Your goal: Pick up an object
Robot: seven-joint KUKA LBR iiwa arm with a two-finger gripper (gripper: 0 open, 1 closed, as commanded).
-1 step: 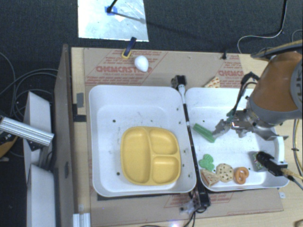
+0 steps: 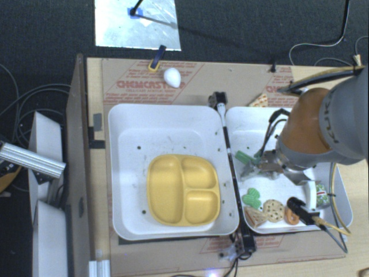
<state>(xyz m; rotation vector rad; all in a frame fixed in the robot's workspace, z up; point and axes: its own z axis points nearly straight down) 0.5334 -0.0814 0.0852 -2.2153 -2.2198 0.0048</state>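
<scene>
Toys lie clustered in the right bin (image 2: pixel 340 195), the tool (image 2: pixel 258 167) low just above them — whether it's released or clenched I cannot tell. Nearest below it sits a small green piece (image 2: pixel 251 199), beside a cookie (image 2: pixel 273 210); both look light, rigid plastic, best pinched across the narrow sides. The arm (image 2: pixel 323 126) hides the bin's far half.

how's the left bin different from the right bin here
The left bin holds one large thing, a yellow divided plate; the right bin holds several small items, among them a green piece and a cookie. The arm hangs over the right bin, while the left bin lies open to view. Both are shallow, white and side by side.
</scene>
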